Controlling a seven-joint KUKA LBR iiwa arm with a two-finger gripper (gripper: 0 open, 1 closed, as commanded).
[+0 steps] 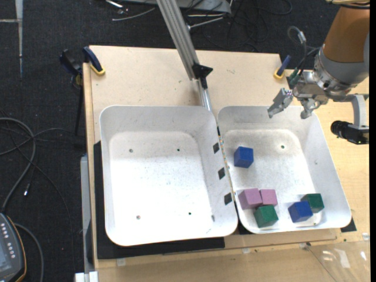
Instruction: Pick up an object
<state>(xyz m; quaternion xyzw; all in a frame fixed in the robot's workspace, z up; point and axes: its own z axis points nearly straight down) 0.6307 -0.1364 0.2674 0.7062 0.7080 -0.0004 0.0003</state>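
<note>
A: Start from the big things. What is on the bench?

B: Two shallow white bins side by side. The left bin (155, 175) has no blocks in it; the right bin (314, 140) holds them all. The arm (346, 40) hangs over the right bin's far rim.

A: And the gripper?

B: The gripper (292, 104) sits above that far rim, fingers spread apart, nothing between them.

A: Which block would you go for?

B: The lone blue cube (244, 156), I think. It stands near the bin's middle, well apart from the others, so both fingers have room. The rest crowd the near edge: two pink cubes (257, 197) touching each other, a green cube (265, 215) just against them, then a second blue cube (300, 211) beside a smaller green block (314, 201) in the corner.

A: How to do it well?

B: Centre over the cube, square the fingers to its flat faces, descend straight, close only once they straddle it.
</note>
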